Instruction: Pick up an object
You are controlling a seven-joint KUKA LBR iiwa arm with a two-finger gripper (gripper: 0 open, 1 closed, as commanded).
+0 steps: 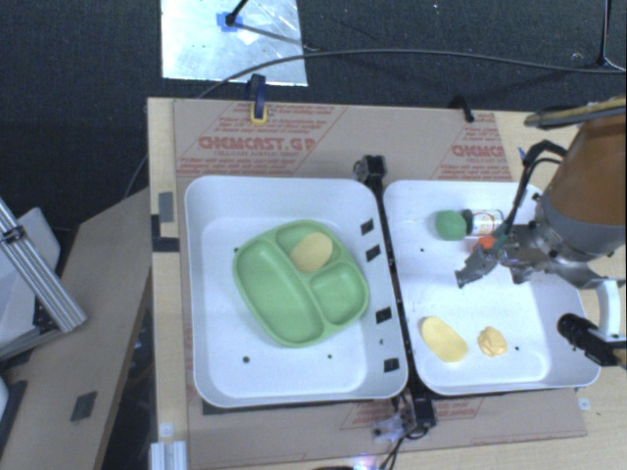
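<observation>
**Bench and surroundings, seen from above**

Two shallow white bins stand side by side on a brown cardboard sheet printed with red lettering. The left bin and the right bin meet along a dark central seam fitted with small black clips. A yellow and blue clamp grips the far edge of the cardboard. Beyond it, a shiny silver sheet lies on dark carpet, marked with a bit of blue tape. A thin black cable curves across the carpet. At the left edge stands a slanted aluminium rail.
</observation>
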